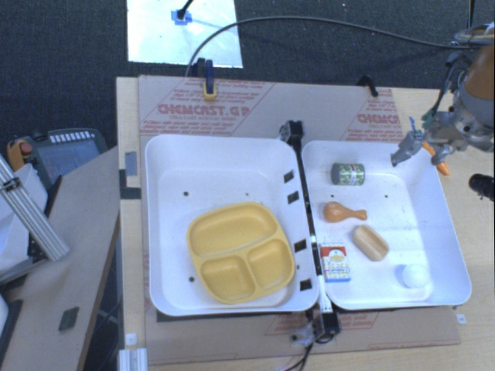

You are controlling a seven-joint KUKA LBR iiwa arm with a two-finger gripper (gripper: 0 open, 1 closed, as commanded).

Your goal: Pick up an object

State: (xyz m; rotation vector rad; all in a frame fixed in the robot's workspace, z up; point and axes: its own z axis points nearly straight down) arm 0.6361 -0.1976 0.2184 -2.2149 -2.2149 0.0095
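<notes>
The right bin [448, 230] holds a small green can [348, 174] lying on its side, an orange toy drumstick [343, 212], a tan bread roll [370, 243], a red-and-white carton [334, 261] and a white ball [414, 275]. My gripper [421, 153] hangs over that bin's far right corner, above and to the right of the can. It is open, and nothing sits between its fingers [404, 151]. The arm reaches in from the right edge.
A yellow divided plate [241, 251] lies in the left bin [166, 207]. A black clip strip [303, 207] runs along the seam between the bins. A cable [309, 22] arcs over the back of the bench. A pendant [66, 153] sits at the far left.
</notes>
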